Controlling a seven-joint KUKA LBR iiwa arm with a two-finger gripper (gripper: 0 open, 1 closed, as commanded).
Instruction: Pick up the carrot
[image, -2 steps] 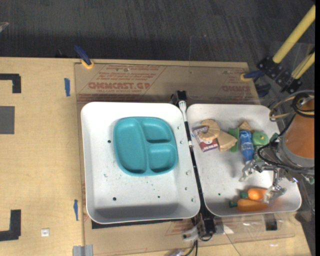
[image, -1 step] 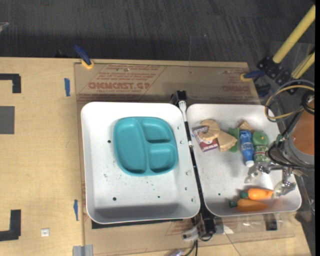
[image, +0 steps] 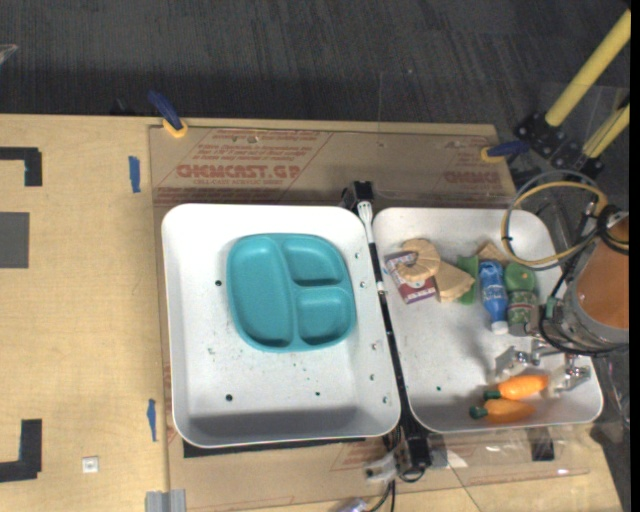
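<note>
Gripper (image: 541, 362) hangs low in the right bin (image: 450, 405), fingers spread either side of the carrot (image: 520, 387) w/ gaps showing; looks open, nothing clamped yet. Carrot sits directly beneath and between the fingers, near the bin's front-right corner, long axis running roughly left-right, green tip (image: 485, 408) pointing left toward the left bin (image: 195, 330). Just behind the gripper: blue bottle (image: 492, 290), green packet (image: 520, 285). Teal tray (image: 291, 290) lies in the left bin, well apart. Judgement: closing squarely across the carrot's short axis is what matters.
</note>
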